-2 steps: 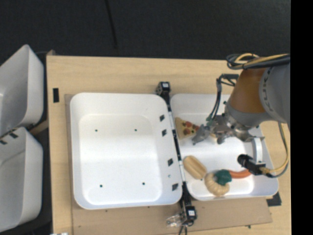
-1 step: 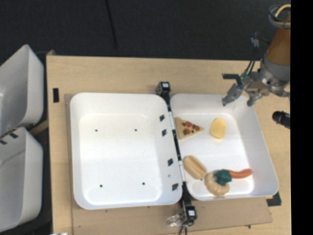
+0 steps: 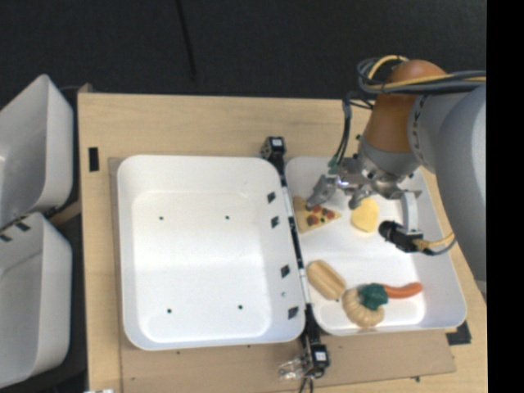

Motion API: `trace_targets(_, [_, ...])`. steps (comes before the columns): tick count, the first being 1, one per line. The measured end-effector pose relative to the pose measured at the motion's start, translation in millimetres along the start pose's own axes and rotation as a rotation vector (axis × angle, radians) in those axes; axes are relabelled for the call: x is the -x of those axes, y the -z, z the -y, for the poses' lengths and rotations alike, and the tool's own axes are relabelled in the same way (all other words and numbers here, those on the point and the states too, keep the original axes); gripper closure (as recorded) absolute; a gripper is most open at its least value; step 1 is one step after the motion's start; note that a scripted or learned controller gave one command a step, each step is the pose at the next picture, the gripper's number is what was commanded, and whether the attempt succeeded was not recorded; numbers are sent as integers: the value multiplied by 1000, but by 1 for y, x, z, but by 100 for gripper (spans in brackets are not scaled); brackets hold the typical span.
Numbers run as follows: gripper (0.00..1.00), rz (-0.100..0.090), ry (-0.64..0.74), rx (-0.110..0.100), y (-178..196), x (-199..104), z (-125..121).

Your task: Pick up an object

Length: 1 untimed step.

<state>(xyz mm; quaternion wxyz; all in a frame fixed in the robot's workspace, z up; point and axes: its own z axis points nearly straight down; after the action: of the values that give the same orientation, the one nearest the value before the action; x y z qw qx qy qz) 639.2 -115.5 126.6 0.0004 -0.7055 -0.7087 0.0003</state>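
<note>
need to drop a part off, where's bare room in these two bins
The left bin floor is bare wall to wall. The right bin is crowded: hand, pizza slice, yellow piece, hot dog bun, carrot.

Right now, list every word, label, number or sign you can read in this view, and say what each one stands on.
None: no readable text.
The small black tags along the seam between the bins are too small to read.
The pizza slice toy bears coloured spots, not writing.

text: none legible | bins: small dark marks, perhaps holes, unreadable
</note>
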Motion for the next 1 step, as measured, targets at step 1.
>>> trace_targets(1, [100, 1, -1, 4, 14, 3, -1])
